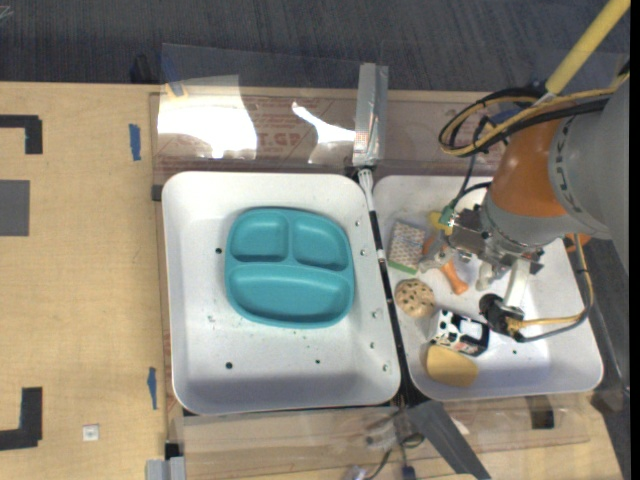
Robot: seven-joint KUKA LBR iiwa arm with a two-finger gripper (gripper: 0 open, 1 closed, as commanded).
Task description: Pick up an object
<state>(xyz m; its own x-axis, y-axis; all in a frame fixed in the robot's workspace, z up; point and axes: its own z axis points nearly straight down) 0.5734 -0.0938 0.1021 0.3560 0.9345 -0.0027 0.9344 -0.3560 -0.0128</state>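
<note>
I see the gripper (497,280) low in the right bin (570,363), right of the cookie (413,295). Can't tell its grip state; nothing visibly lifted, pick pending.

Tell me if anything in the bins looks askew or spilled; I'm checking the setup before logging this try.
Nothing looks spilled or damaged. The teal divided plate lies flat in the left bin, turned slightly off square. In the right bin, the cookie, tan bread-like piece and other small items lie loosely huddled beside the arm.

Robot lab: plywood bench (70,268), blue tape marks (134,141), two white bins (190,208), loose cables (480,118).
</note>
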